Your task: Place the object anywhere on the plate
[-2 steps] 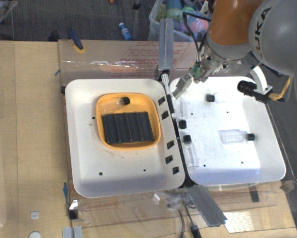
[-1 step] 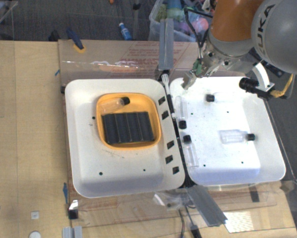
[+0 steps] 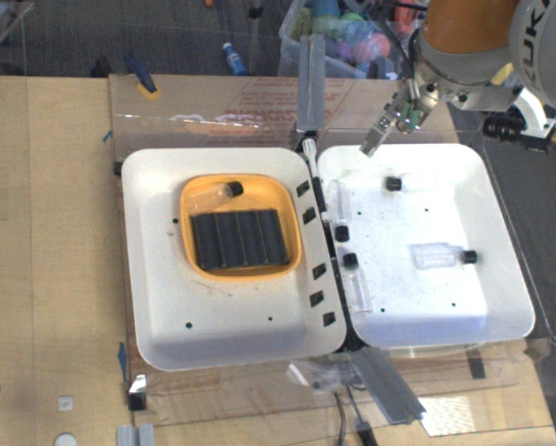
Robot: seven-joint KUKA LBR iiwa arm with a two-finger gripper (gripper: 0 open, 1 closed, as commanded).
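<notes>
An orange plate [image 3: 259,189] lies in the left bin [image 3: 157,295]. On it rests a black ribbed block [image 3: 239,238], and a small clear vial with a dark cap [image 3: 224,191] lies at the plate's back edge. My gripper [image 3: 375,142] hangs over the back rim of the right bin [image 3: 427,314], tilted down to the left, with nothing visibly in it. In the right bin lie a clear bottle with a black cap [image 3: 439,256] and a small black piece [image 3: 393,183], which is just below and right of the gripper.
Two small clear pieces with black caps [image 3: 340,233] [image 3: 350,260] lie along the right bin's left wall by the divider [image 3: 317,240]. A grey post [image 3: 309,82] stands behind the bins. A tub of colourful toys [image 3: 352,17] sits at the back.
</notes>
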